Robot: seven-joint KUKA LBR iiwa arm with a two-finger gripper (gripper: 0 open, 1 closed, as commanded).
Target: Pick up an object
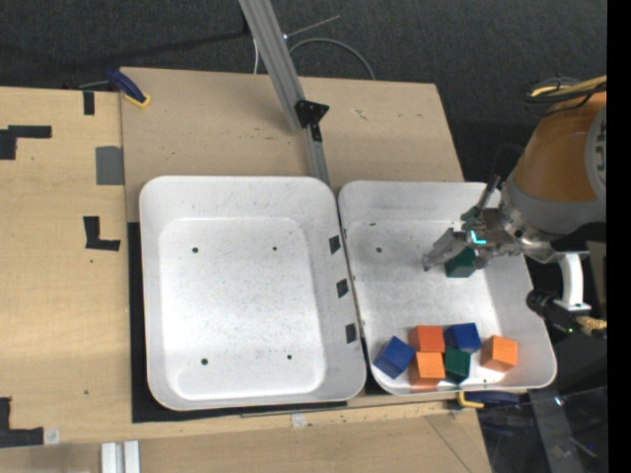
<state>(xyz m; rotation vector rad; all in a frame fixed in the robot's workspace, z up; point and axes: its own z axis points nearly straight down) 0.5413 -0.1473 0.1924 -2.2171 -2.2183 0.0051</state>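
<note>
In the right bin [394, 215], my gripper [455, 255] reaches in from the right at mid-height. A dark green block [459, 265] sits between its grey fingers, and the gripper is shut on it. Along the bin's front wall lies a cluster of blocks: a blue one [394, 356], an orange one [428, 338], another orange one [429, 366], a blue one [462, 337], a green one [456, 363] and an orange one [500, 352].
The left bin [237, 294] stands beside the right one, their rims touching. A slanted metal post [281, 62] rises behind the bins. The arm's orange band [562, 161] hangs over the right bin's far right corner.
</note>
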